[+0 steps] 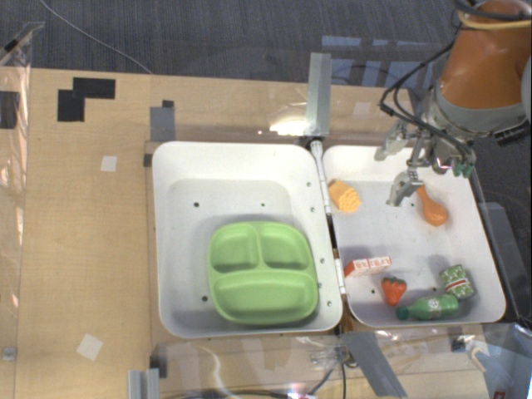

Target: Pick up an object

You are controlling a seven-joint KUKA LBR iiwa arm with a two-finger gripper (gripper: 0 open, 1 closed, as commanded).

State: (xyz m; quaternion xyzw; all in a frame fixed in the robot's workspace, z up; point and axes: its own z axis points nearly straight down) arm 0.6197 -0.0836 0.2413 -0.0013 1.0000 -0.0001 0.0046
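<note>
My gripper hangs over the back of the right bin, open, with nothing between its fingers. An orange drumstick-shaped toy lies just right of the lower fingertip, apart from it. A yellow-orange corn piece lies to the gripper's left, near the divider. Toward the front of this bin lie a red-and-white packet, a red strawberry-like toy, a green bottle and a small green can.
The left bin holds a green divided plate at its front. A grey upright post stands behind the divider between the bins. The arm's orange band looms over the right bin's back corner.
</note>
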